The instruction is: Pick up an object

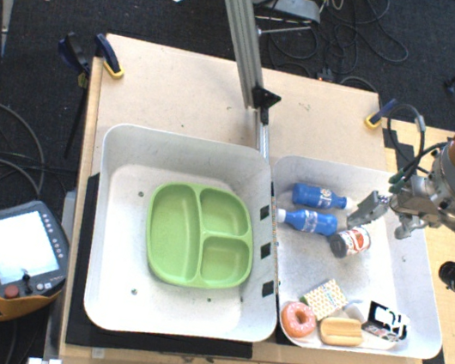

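Observation:
The right bin point(422, 263) holds two blue bottles lying on their sides, one point(319, 196) behind the other point(309, 222). A red and white can point(353, 241) lies just right of the nearer bottle. My gripper point(384, 219) hovers over the bin's back right part, just above and to the right of the can. It is open, with nothing between its fingers. Along the bin's front edge lie a pink donut point(299, 320), a tan bun point(341, 331), a checkered block point(325, 297) and a black and white item point(386, 320).
The left bin point(119, 201) holds a green divided plate point(201, 235). A slanted metal pole point(248, 41) ends at the wall between the bins. A teach pendant point(12, 256) lies on the floor at the left. Yellow clamps point(112, 69) sit at the bench's back corners.

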`<action>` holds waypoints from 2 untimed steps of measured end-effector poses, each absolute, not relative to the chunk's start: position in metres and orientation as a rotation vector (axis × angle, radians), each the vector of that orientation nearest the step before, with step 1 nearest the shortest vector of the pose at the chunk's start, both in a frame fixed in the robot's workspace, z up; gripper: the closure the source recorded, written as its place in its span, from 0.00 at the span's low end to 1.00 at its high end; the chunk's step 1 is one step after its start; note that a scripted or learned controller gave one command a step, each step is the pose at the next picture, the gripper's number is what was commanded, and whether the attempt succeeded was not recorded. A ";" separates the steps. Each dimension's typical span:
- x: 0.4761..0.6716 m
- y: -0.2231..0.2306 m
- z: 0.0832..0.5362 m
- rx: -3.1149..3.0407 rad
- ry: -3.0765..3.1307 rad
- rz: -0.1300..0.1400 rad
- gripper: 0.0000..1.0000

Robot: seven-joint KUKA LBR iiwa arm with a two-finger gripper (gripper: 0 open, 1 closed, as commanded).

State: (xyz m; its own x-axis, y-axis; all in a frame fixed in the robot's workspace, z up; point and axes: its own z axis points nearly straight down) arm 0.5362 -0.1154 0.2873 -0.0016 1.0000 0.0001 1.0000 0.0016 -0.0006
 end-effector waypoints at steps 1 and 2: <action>0.536 -0.115 0.287 -2.220 -2.223 0.000 0.00; 0.534 -0.108 0.225 -2.217 -2.217 0.006 0.00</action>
